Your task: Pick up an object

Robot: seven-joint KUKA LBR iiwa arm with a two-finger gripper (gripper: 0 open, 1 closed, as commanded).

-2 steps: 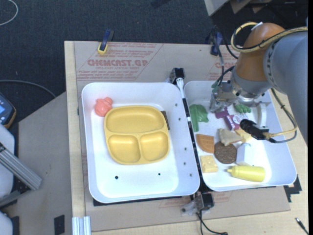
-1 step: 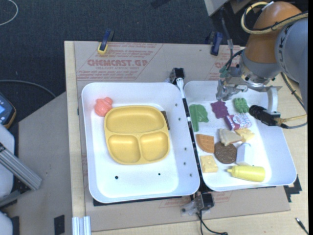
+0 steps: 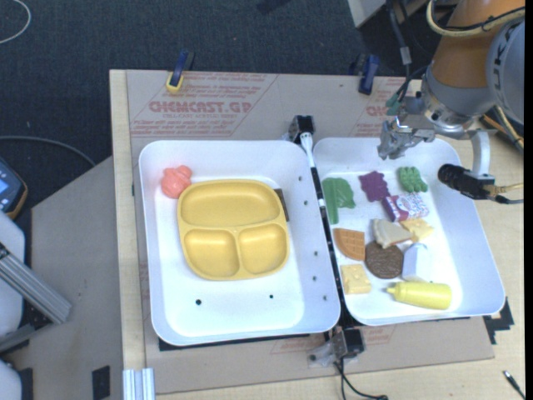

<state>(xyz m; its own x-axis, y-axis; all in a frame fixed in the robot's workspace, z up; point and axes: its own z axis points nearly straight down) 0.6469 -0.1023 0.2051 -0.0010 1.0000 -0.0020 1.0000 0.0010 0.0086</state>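
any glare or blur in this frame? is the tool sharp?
Camera view: even light, soft shadows; white bins look bright but show no hard glare; food toys are sharp, the yellow tray too; the tool is slightly soft and small, fingers hard to read.

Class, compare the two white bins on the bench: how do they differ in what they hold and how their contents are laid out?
The left bin holds one large yellow divided plate and a small pink toy in its far corner; the right bin holds many small toy foods, such as a yellow mustard bottle and a green leaf piece. The left bin's things lie apart; the right bin's crowd together, some touching. The gripper hovers at the right bin's far edge. Both bins are shallow and white.
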